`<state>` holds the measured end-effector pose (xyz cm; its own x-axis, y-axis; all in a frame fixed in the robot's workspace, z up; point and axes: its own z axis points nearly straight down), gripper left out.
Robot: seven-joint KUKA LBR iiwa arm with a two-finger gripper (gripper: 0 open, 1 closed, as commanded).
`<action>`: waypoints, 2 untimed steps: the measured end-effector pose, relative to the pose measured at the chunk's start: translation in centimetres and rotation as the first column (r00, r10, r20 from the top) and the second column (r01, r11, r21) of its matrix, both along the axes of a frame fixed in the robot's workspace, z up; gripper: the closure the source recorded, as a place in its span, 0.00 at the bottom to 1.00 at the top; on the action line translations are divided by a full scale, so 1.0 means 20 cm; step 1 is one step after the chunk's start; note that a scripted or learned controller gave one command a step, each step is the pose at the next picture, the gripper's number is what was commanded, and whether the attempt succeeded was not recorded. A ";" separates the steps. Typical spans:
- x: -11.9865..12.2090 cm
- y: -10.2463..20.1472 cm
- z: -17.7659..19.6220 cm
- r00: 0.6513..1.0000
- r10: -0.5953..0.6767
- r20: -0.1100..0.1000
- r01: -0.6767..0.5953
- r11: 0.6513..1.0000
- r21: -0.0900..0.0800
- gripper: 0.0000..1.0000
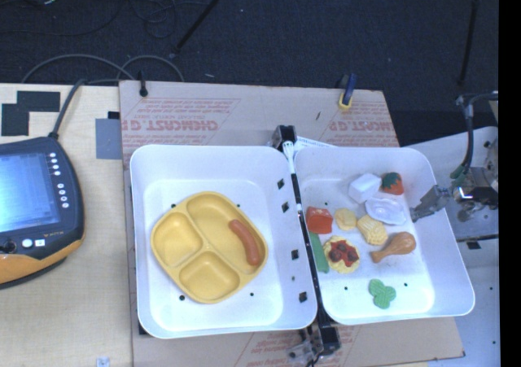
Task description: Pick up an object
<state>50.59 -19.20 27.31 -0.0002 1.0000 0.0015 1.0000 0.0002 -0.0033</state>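
The gripper point(425, 206) hangs over the right side of the right bin point(457, 280), and nothing is picked up yet; I cannot tell if it is open or shut. The closest toy is a white lumpy piece point(386, 211) just to its left, with a brown chicken leg point(394, 246) nearer. I think it must next go down over one toy and grab it.

Pale wooden tabletop point(57, 308) under a printed cardboard sheet point(244, 117). On the cardboard, two white bins point(163, 166) side by side. At left, directly on the tabletop, a handheld screen controller point(32, 203).
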 end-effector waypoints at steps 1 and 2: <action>0.00 0.00 0.05 1.000 0.000 -0.002 0.000 1.000 0.001 1.00; 0.43 0.37 0.87 1.000 0.011 0.023 -0.011 1.000 -0.004 1.00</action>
